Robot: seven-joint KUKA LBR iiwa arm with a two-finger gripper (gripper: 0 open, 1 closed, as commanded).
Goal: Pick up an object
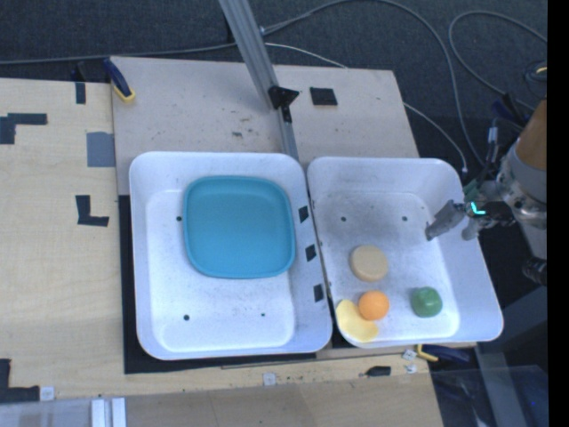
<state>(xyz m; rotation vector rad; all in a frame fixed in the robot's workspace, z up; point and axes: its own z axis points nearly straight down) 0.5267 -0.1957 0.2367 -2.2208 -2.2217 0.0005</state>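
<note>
- Yellow flat plastic piece (354, 326) lies at the near edge of the right white bin (400, 172), touching a small orange ball (373, 306).
- Green rounded block (427, 302) sits just right of the ball; a tan round disc (368, 262) lies just behind.
- Grey two-finger gripper (442, 221) hovers at the bin's right wall, holding nothing; finger spread cannot be judged.
- Disc lies nearest, left of the gripper and toward the camera.
- Blue square plate (238, 226) occupies the left white bin (160, 256).
</note>
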